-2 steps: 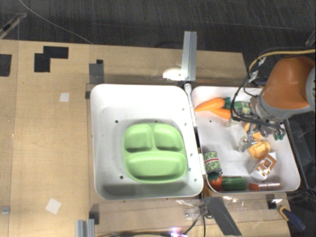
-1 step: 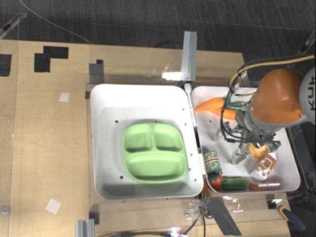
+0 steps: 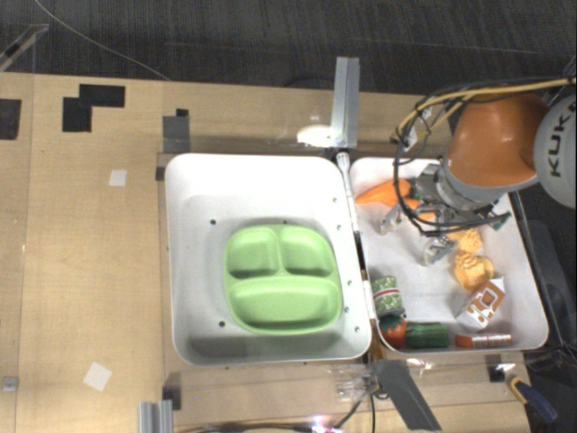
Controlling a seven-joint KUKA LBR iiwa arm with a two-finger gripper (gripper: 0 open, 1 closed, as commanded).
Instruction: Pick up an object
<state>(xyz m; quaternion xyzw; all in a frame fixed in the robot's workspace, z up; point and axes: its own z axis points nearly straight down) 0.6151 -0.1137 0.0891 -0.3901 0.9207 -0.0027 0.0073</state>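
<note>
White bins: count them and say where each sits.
2. The left bin holds a green tray; the right bin beside it holds small items under the arm, which may hide some.

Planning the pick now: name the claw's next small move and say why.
Probably a short descent toward the orange carrot-like piece. The claw hangs over the right bin with nothing seen between its fingers, and that piece lies just beside it, apart from the clutter lower down.

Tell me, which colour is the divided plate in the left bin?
The divided plate is light green, clear in the camera view.
</note>
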